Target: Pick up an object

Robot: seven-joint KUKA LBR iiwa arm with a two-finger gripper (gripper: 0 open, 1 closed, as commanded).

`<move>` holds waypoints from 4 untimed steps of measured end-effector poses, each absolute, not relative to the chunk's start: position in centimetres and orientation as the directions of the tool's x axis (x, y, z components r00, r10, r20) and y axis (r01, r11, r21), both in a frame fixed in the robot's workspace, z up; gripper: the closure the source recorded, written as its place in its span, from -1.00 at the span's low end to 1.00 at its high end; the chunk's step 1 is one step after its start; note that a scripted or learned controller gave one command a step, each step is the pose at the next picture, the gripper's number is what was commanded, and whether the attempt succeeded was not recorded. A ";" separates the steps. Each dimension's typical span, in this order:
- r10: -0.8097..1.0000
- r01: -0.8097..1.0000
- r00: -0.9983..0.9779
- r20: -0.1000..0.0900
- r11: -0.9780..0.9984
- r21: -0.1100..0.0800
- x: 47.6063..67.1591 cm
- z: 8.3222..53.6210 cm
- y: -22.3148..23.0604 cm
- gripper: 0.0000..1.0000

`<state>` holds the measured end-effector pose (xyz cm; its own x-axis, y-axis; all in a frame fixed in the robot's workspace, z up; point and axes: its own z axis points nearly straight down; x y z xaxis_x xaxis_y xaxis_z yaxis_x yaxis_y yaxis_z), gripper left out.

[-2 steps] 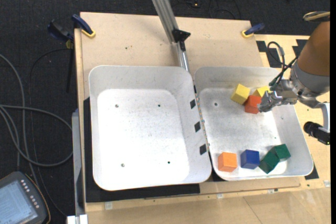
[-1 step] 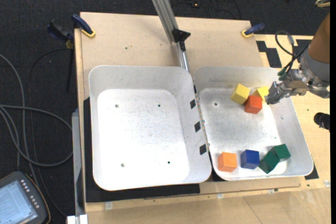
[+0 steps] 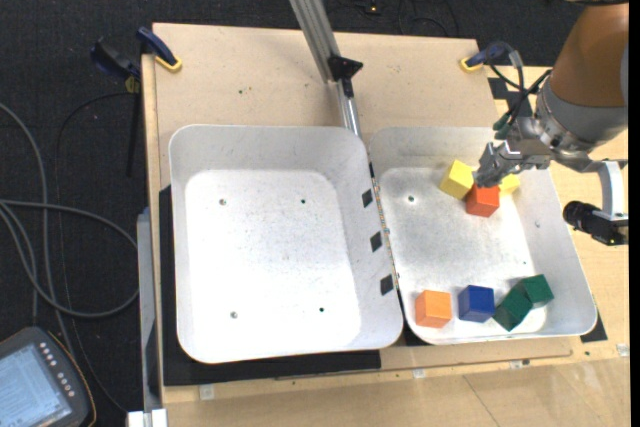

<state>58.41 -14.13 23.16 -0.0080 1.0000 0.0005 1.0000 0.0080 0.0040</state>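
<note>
Where tool [image 3: 492, 177] hangs: red block [image 3: 483, 200] just beneath.

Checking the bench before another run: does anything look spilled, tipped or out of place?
Nothing stands out. All blocks lie inside the right bin: a yellow block and red block under the gripper, and an orange block, blue block and two green blocks along its near edge.

Six small blocks, all in the right bin [image 3: 560, 245]. Near its far wall: yellow block [image 3: 457, 179], tilted, just beside red block [image 3: 483, 200] (another yellow piece [image 3: 509, 183] peeking behind). Along its near rim, a row: orange block [image 3: 433, 307], blue block [image 3: 477, 303], two green blocks [image 3: 525, 300] touching.
</note>
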 end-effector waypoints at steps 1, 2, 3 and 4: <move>1.000 1.000 -0.007 0.002 0.007 -0.001 59.0 22.2 -9.0 1.00; 1.000 1.000 -0.009 0.002 0.009 0.002 59.6 23.1 -2.9 1.00; 1.000 1.000 -0.008 0.002 0.008 0.000 60.0 22.4 2.5 1.00; 1.000 1.000 -0.007 0.001 0.007 0.002 61.7 21.7 7.9 1.00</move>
